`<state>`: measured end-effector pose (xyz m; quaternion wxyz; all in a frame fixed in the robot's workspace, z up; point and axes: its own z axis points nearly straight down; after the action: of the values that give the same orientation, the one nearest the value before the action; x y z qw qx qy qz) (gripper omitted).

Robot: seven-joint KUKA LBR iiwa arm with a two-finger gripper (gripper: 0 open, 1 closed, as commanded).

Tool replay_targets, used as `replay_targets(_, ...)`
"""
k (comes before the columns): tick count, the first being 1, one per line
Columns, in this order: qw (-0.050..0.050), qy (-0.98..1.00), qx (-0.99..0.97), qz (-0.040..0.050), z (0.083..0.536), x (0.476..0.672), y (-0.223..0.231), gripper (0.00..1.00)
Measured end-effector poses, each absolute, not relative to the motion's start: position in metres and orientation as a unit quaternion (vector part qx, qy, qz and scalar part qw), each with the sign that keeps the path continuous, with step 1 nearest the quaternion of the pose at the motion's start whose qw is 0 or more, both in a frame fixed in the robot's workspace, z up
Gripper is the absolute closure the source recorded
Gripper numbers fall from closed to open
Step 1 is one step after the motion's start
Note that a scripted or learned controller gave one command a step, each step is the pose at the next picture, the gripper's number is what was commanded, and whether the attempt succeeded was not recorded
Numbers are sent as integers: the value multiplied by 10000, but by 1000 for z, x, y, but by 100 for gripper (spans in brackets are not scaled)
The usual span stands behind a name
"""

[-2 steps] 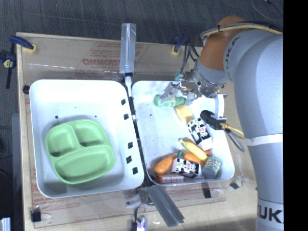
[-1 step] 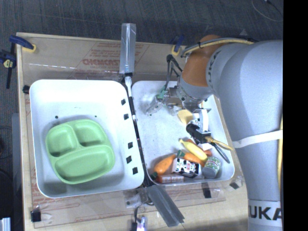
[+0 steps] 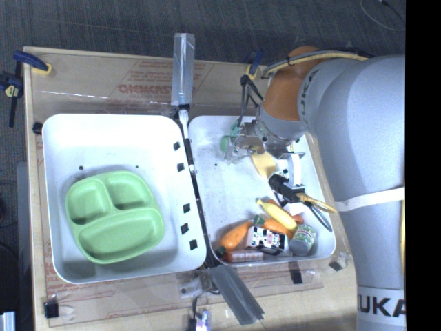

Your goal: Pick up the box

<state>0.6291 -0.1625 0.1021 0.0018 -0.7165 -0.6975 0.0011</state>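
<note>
Glossy green plastic tray (image 3: pixel 114 216) in a smooth white bin (image 3: pixel 55 133).

The grey arm (image 3: pixel 358 150) enters from the right side of the camera view, its broad upper link filling that side from top to bottom. The link narrows toward the orange band (image 3: pixel 282 95), which sits above and to the right of the fingers. Below the band, the grey wrist (image 3: pixel 275 126) angles downward and to the left. The gripper (image 3: pixel 238 143) extends from the wrist at the arm's leftmost end, pointing down. The fingertips are small and blurred, so their spacing cannot be read
</note>
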Motion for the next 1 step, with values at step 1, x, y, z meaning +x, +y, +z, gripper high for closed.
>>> replay_targets(1, 5, -6848, -7287, 10, 114, 642, -137, 100)
